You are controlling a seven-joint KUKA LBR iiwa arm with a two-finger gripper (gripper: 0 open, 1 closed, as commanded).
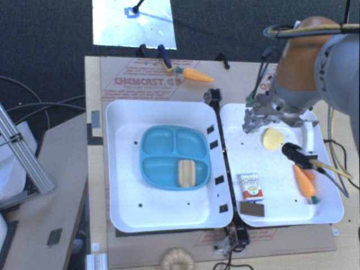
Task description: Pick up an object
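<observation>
**Claw.** We find the claw (254, 121) over the far left part of the right bin (277, 170). We cannot tell from this view how far it is open, and we see nothing held in it.

**Nearest candidate.** The yellow round piece (273, 138) lies on the bin floor just beside the claw, toward the arm's side. We judge it light and fairly stiff. Its smooth, rounded skin may slip, so we recommend closing across its middle, squarely from above.

**Alternatives in the same bin.**
- The small carton (251, 185) lies nearer the front, with a brown block (251, 208) just in front of it. We judge the carton light and easy to crush. Take it across its narrow width with modest force.
- The orange carrot (304, 181) lies near the right wall. It tapers, so we recommend gripping the thicker half, across its length. A hold near the tip is likely to squeeze it out.
</observation>
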